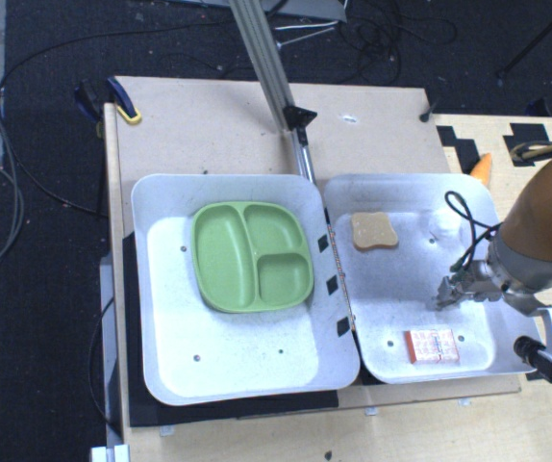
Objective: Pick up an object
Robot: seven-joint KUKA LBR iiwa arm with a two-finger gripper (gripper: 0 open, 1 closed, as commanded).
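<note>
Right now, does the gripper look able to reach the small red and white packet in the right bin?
Probably yes. The gripper is over the right bin, and the red and white packet lies flat nearby with bare floor between them.

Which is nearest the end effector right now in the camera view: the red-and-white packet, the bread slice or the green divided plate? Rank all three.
Measured from the end effector in the right bin:
1. Red-and-white packet, just below it in the same bin, near the front wall.
2. Bread slice, up and to the left, same bin.
3. Green divided plate, across the divide in the left bin.
</note>
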